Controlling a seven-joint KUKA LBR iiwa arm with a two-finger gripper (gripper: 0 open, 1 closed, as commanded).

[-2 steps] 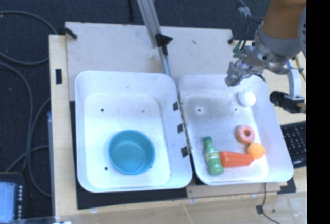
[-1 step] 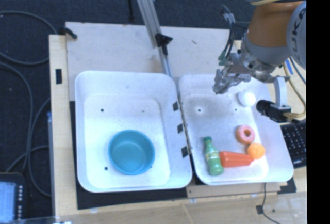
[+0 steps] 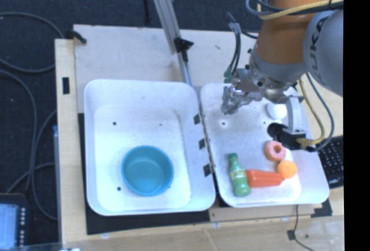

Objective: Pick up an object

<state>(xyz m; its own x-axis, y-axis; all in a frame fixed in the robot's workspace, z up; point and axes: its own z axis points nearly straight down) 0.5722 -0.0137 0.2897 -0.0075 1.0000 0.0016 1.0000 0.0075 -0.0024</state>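
**Hand over right bin, grip unclear**

The hand [image 3: 231,100] hangs above the right bin's [image 3: 254,198] far left corner; whether it is open cannot be told, and nothing shows in it. Bottle [image 3: 237,175], carrot [image 3: 264,178], ring [image 3: 275,151] and orange ball [image 3: 287,169] lie near the front. A white item [image 3: 276,110] is partly hidden by the arm. The blue bowl [image 3: 147,170] sits in the left bin [image 3: 104,99].

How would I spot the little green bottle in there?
Look in the right-hand white bin, at its near edge. The green bottle lies there, left of an orange carrot. It is the only green thing among orange and pink neighbours.
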